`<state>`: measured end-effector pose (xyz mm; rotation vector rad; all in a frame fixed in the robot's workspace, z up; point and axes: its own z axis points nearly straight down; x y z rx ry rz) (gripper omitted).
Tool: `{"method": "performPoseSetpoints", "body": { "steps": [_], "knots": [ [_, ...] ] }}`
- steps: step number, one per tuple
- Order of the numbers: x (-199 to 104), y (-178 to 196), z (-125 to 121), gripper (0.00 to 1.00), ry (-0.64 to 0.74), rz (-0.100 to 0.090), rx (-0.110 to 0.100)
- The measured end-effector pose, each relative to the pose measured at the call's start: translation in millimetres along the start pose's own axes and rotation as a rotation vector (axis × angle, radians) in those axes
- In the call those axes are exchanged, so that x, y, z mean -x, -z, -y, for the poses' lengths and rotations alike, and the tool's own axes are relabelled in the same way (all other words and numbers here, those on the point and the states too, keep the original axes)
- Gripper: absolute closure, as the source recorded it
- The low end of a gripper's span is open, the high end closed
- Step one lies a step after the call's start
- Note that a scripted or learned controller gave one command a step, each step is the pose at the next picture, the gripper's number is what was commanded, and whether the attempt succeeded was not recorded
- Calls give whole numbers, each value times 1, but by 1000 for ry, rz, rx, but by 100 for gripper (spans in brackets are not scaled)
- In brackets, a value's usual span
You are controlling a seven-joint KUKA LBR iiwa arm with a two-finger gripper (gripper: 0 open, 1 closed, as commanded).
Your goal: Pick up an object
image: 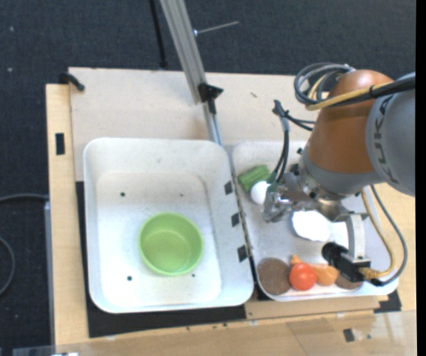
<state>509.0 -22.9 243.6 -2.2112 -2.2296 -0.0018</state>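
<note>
My gripper (275, 205) hangs low over the left part of the right bin (248, 154), under the orange wrist. Right beside its tip lie a white ball (258, 192) and a green block (253, 176), neither visibly between the fingers. A white rounded object (310, 225) lies just right of the gripper. Along the bin's front edge sit a brown disc (273, 274), a red tomato-like ball (302, 277) and an orange piece (326, 275). The arm hides the back right of this bin.
The left bin (116, 162) holds a light green bowl (170, 243) near its middle. A slanted metal pole (187, 47) rises behind the bins, ending at the wall between them. The bench edge runs just in front of both bins.
</note>
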Motion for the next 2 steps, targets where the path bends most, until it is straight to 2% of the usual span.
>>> {"method": "performPoseSetpoints", "body": {
  "steps": [1,2],
  "knots": [
    [-48,-10,-6,100,-2,0,-3],
    [-96,-3,-14,100,0,0,2]
  ]
}}
